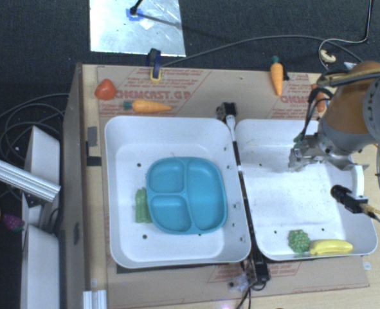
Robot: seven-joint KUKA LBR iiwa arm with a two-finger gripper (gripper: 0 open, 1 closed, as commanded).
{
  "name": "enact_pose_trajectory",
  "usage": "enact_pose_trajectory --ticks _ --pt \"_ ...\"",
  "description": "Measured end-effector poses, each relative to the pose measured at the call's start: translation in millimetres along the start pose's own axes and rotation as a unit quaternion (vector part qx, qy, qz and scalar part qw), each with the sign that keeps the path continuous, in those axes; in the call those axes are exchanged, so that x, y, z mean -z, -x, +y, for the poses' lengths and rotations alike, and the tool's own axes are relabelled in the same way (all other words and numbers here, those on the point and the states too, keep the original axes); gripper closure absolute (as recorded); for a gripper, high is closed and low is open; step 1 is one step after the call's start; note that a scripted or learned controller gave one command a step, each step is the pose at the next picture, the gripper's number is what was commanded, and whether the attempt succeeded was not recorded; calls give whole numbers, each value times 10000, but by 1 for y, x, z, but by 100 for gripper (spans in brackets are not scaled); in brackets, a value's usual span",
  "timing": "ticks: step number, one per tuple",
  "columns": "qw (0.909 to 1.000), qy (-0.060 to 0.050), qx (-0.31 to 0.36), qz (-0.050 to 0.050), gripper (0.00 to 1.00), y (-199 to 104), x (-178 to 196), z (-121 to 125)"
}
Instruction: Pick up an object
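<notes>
Cardboard-topped counter (177, 89) carries two white bins; hand (300, 157) hangs over right bin (267, 134), grip state unclear, well apart from broccoli (298, 240) and banana (331, 246) at that bin's near edge.

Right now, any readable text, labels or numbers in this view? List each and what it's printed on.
"CHEMCAST GP" (roughly; the red print is faint and partly hidden): on the brown paper-covered board behind the left white bin.
More red print on the same board near the small orange toy carrot, top right: too blurred to read.
Red print along the board's front edge: too small to read.
</notes>
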State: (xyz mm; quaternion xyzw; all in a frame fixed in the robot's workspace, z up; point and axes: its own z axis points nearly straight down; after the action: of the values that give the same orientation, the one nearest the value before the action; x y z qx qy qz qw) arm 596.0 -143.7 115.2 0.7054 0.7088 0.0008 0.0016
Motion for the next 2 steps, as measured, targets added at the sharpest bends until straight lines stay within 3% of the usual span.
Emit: enact_pose_trajectory --ticks 2 --pt "10000 29 10 -6 100 0 21 2"
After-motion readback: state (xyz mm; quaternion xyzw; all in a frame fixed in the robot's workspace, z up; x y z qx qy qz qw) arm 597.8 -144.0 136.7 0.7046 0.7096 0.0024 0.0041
